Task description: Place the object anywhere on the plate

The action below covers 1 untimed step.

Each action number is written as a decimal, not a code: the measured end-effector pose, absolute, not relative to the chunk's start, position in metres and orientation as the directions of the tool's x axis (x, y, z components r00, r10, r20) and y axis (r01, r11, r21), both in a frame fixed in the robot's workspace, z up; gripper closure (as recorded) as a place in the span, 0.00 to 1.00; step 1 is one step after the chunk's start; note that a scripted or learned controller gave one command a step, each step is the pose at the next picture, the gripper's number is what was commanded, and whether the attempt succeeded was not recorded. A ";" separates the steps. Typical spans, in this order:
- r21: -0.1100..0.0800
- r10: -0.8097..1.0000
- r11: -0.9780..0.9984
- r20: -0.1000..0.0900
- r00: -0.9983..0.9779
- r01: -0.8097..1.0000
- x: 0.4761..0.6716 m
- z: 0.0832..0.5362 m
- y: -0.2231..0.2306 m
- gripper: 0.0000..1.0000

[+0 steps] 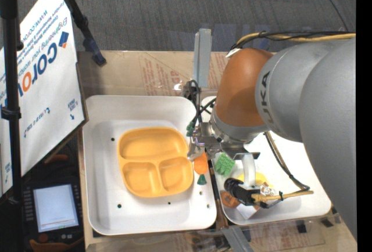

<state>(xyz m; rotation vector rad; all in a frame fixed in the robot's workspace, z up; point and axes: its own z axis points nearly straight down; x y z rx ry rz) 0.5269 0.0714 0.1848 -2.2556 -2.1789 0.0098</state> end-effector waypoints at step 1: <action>-0.008 0.999 -0.036 -0.001 0.036 0.999 0.527 0.185 0.071 0.00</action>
